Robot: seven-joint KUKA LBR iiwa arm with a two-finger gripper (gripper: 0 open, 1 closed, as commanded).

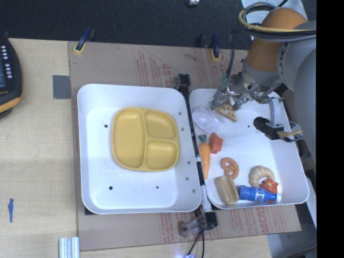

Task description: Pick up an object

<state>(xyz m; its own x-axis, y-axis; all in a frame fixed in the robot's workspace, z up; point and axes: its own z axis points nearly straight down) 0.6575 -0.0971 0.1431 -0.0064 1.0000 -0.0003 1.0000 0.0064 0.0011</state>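
Just beside the gripper (230, 98), a cheese wedge (229, 112) and clear cup (205, 119).

A pale wood surface (37, 160) carried a brown cardboard sheet (134, 63) held by blue clamps (83, 39); beyond lay dark floor (123, 7).

Cardboard sheet (134, 63) under both bins, held by blue clamps (83, 39) at far edge. Black-and-orange handheld device (8, 74) at left edge on wooden bench (32, 165). Grey tape square (61, 86) beside cardboard. Small shiny object (193, 0) on dark floor.
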